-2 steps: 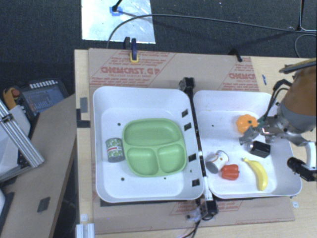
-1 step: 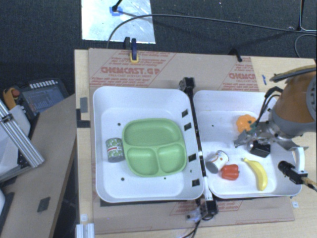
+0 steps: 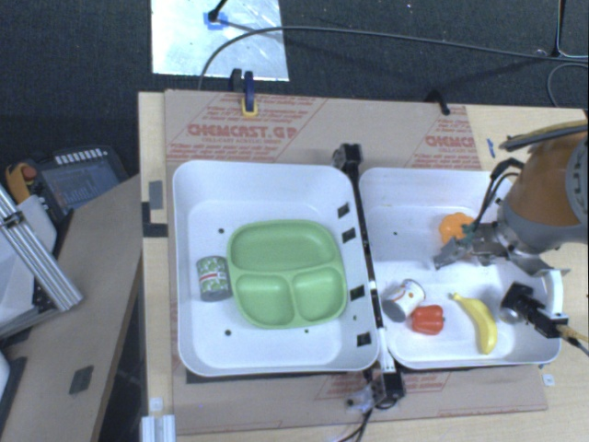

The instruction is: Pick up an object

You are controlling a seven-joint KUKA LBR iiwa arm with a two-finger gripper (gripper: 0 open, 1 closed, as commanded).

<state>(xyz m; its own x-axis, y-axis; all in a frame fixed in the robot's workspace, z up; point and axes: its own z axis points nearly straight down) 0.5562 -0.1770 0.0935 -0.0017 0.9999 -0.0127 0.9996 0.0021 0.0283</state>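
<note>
Fingers (image 3: 448, 256) of the gripper (image 3: 453, 252) sit at an orange fruit (image 3: 454, 225); whether they grip it I cannot tell.

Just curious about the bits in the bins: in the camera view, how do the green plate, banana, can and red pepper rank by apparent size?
1. Green divided plate
2. Banana
3. Can and red pepper: look too alike to rank

One fixed camera looks down at a slant from above the bench (image 3: 304, 122), far enough back to take in both white bins, the left bin (image 3: 198, 247) and the right bin (image 3: 405, 191). The arm (image 3: 552, 196) enters from the right side.
</note>
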